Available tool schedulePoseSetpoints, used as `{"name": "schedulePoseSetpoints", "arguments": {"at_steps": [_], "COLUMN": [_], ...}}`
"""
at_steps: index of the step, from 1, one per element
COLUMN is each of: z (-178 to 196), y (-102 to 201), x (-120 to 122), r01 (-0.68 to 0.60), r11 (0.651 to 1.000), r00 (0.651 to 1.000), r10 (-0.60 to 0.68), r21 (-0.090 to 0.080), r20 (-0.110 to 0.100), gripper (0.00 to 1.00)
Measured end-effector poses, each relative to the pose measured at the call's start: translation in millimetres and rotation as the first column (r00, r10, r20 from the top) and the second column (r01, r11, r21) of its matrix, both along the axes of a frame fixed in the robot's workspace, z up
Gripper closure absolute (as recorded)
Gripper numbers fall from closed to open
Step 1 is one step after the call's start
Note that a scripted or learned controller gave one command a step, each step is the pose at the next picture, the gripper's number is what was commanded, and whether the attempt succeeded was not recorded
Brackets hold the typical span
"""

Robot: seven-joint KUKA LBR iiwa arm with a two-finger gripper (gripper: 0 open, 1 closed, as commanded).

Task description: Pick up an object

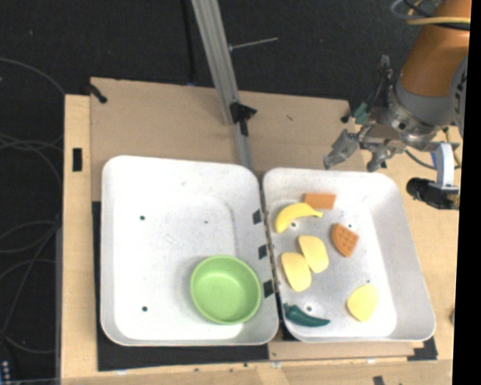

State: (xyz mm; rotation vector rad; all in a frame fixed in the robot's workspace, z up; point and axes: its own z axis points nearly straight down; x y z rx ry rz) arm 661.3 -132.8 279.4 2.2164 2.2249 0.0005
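Grey end effector (357,154) — fingers spread, empty | above right bin's (399,236) far rim

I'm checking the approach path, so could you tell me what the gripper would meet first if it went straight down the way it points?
Probably the back rim of the right bin, near the orange block; the gripper hangs above that edge, though depth is unclear.
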Motion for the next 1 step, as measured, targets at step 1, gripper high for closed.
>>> {"name": "schedulePoseSetpoints", "arguments": {"at_steps": [1], "z": [0.0], "y": [-0.3], "x": [-0.1], "r01": [0.0], "r11": [1.0], "r00": [1.0], "r10": [0.0], "r21": [-0.001], "r20": [0.0], "gripper": [0.0]}}
